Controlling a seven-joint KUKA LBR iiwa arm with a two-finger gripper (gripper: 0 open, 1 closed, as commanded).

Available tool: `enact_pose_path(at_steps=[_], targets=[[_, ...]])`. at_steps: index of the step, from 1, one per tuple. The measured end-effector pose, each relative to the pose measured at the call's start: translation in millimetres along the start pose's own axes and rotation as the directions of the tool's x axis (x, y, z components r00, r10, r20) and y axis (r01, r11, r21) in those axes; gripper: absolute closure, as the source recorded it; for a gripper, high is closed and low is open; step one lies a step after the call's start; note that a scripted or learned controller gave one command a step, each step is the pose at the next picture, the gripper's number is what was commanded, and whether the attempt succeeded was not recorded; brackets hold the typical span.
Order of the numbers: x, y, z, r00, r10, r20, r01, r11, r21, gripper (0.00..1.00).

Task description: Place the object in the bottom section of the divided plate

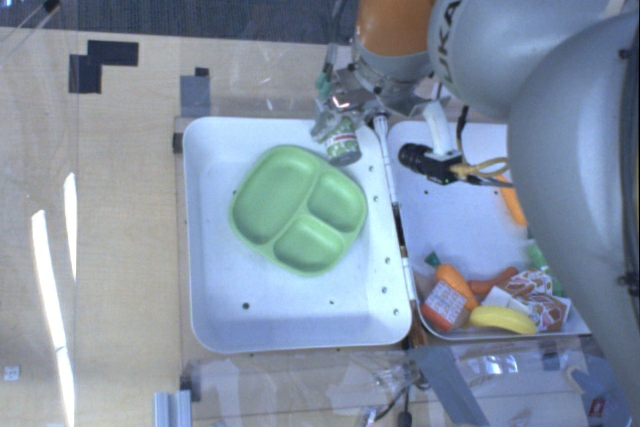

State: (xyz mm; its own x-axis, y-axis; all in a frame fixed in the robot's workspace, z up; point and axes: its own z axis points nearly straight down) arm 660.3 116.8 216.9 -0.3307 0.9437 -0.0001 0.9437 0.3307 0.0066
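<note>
Gripper: the gripper (pixel 338 127) hangs under the orange band of the arm (pixel 520 35), over the far right corner of the left bin (pixel 210 315).
Fingers: closed on a small can-like object (pixel 343 147) with a green and white label; it sits between the fingertips, tilted, its lower end pointing toward the plate.
Object: at the gripper's tip, held just above the bin floor; whether it touches the floor cannot be told.
Divided plate: the green divided plate (pixel 300 207) lies in the left bin, just below and left of the gripper; its upper right edge is near the held object but apart from it.
Bottom section: the plate's lowest compartment (pixel 312 243) is farther from the gripper, on the near side of the plate.
Right bin: the right bin (pixel 470 225) lies to the gripper's right; toy foods, among them a banana (pixel 503 319) and a carrot (pixel 458 281), are clustered at its near end, well apart from the gripper.
</note>
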Motion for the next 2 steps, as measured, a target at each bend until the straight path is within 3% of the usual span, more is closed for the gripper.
enact_pose_path(at_steps=[1, 2], targets=[[0, 0, 0, 1.000, 0.001, 0.000, -0.001, 1.000, 0.000, 0.00], [53, -53, -28, 0.995, -0.101, 0.000, 0.101, 0.995, 0.000, 0.00]])
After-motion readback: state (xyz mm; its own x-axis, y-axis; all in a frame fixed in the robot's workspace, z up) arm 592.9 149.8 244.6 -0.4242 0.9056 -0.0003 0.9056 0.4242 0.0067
